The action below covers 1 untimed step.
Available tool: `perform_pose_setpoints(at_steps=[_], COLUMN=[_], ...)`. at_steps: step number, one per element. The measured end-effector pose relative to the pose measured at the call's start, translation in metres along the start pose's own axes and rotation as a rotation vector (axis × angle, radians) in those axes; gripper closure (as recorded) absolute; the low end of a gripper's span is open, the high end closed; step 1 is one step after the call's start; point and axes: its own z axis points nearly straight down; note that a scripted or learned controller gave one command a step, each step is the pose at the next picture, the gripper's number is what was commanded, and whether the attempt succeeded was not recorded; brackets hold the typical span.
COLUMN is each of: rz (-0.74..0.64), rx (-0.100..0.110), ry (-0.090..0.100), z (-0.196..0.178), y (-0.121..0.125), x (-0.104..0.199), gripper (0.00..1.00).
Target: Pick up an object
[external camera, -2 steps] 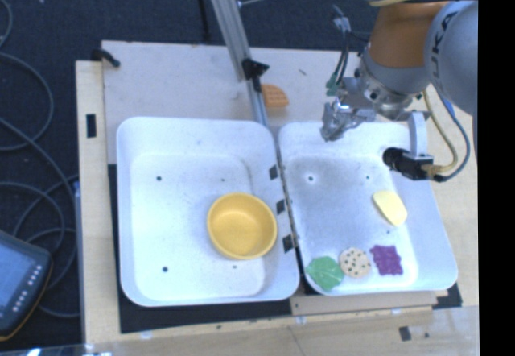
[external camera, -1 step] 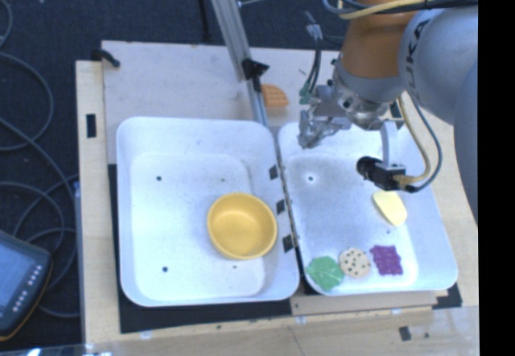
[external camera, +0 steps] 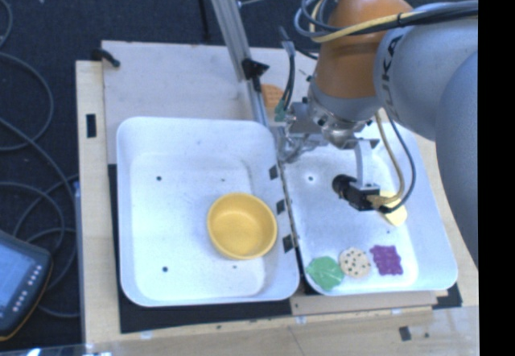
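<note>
Your hand (external camera: 302, 141) hangs over the top left corner of the right bin (external camera: 426, 262), close to the wall it shares with the left bin (external camera: 133, 185). From this slant you cannot tell whether it is apart or together, and nothing shows between its tips, so treat it as carrying nothing.

Your choices are well apart from it. In the right bin, a green round piece (external camera: 325, 271), a speckled cookie (external camera: 354, 262) and a purple piece (external camera: 387, 259) sit in a row near the front wall, the green one touching the cookie. A small yellow piece (external camera: 395, 215) lies just beside a black part of the arm's fittings. A yellow bowl (external camera: 241, 225) sits upright in the left bin.

The flat pieces look thin and may slip, I judge. The purple one has the most free room around it: centre over it, come straight down, and close only once the tips straddle it. Keep clear of the front wall.
</note>
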Motion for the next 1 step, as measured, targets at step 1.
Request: perform_pose_setpoints(at_steps=[1], rz=[-0.001], rx=[0.0], ry=[0.0], z=[0.0112], y=[-0.0198], x=[0.0464], gripper=[1.0])
